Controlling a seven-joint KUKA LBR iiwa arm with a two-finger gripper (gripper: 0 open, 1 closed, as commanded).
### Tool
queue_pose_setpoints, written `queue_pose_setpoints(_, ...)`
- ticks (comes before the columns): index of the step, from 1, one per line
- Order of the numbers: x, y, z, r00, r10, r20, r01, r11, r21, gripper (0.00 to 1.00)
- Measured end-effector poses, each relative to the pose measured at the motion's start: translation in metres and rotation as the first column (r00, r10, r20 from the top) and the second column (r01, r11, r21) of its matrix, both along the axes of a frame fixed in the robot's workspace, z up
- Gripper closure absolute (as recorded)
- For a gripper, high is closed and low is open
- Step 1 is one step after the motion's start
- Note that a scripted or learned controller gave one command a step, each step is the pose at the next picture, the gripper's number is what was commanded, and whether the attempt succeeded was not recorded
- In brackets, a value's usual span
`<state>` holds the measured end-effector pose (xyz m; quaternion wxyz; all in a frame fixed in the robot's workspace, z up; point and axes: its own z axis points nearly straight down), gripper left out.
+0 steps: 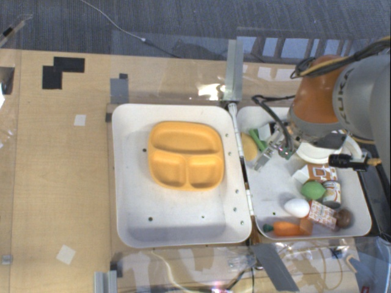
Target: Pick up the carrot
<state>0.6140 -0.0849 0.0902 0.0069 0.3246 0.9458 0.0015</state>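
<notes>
Carrot x1 lies at front of right bin; gripper well apart, grip state unclear; yellow tray x1 in left bin.

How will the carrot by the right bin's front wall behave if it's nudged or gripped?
The carrot looks rigid and smooth, so it may slip. Its rounded, tapered shape suggests rolling. Lying against the bin wall beside the white egg, it could be awkward to grip.

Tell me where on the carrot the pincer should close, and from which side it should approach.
Probably across the middle of the carrot, coming straight down. It lies flat along the right bin's near wall, long axis left-right. The white egg sits just behind and a small box touches its right end, so the ends are crowded.
</notes>
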Motion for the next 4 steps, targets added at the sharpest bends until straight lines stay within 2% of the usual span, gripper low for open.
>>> queue_pose_setpoints(1, -0.047, -0.049, 0.058, 1.000, 0.017, 0.000, -0.017, 1.000, -0.003, 0.00)
queue_pose_setpoints(2, -0.016, -0.048, 0.007, 1.000, 0.008, -0.002, -0.008, 1.000, -0.001, 0.00)
queue_pose_setpoints(3, -0.016, -0.047, 0.006, 1.000, 0.009, -0.005, -0.009, 1.000, 0.000, 0.00)
queue_pose_setpoints(4, -0.016, 0.001, 0.000, 1.000, -0.021, 0.003, 0.021, 1.000, 0.001, 0.00)
